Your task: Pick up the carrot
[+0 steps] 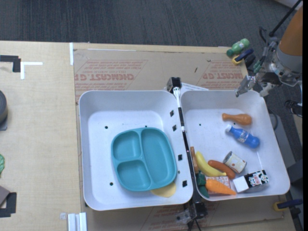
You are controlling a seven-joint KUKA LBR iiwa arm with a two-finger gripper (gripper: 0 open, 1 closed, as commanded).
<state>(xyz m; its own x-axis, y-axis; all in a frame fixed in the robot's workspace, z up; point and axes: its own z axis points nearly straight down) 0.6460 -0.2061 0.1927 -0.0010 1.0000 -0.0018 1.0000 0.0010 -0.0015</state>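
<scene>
Carrot: lies flat at the near edge of the right bin, tip pointing right; far from the fingers, well below and a little left of them in the view.
Neighbours of carrot: a small printed card just behind it, a dark green item at its left end, a black-and-white carton just to its right.
Banana: curved, just beyond the carrot, beside the bins' shared wall.
Sausage: reddish, lying against the banana's right side.
Small can: tipped on its side, just right of the sausage.
Blue bottle: on its side mid-bin, nearer the fingers, below them.
Orange bowling-pin shape: flat, just beyond the bottle, the closest bin item to the fingers.
Left bin: holds a teal divided plate; a yellow piece pokes from under its near edge; all well left of the fingers.
Gripper: over the far right corner of the right bin, at rim level or above; nothing seen between the fingers.
Fingers: too small and dark to tell whether wide or narrow.
Arm: grey with orange band, entering from the right.
Green and yellow objects: on the worktop past the bin, just beyond the fingers.
</scene>
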